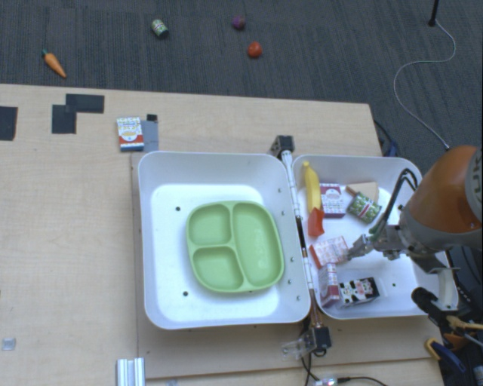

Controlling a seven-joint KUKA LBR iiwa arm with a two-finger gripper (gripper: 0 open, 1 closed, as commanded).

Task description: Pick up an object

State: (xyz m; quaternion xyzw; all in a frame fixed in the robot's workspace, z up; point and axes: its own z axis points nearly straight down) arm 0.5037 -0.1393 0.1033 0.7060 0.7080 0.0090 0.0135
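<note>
While your jaws (361,246), whose spread you cannot tell, hover in the right bin (392,167), the red-and-white packet (329,249) lies just toward the left bin (219,167).

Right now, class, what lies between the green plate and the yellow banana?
In the camera view, only the white bin walls separate the green plate from the banana.

beyond my bench, dark grey carpet (226,53) runs across the top. scattered on it: a toy carrot (53,63) at left, a small greenish can (159,29), a purple bit (238,23), a red ball (254,50). a thin white cable (423,68) loops at right. the light wood benchtop (68,249) carries black tape patches (75,111).
</note>
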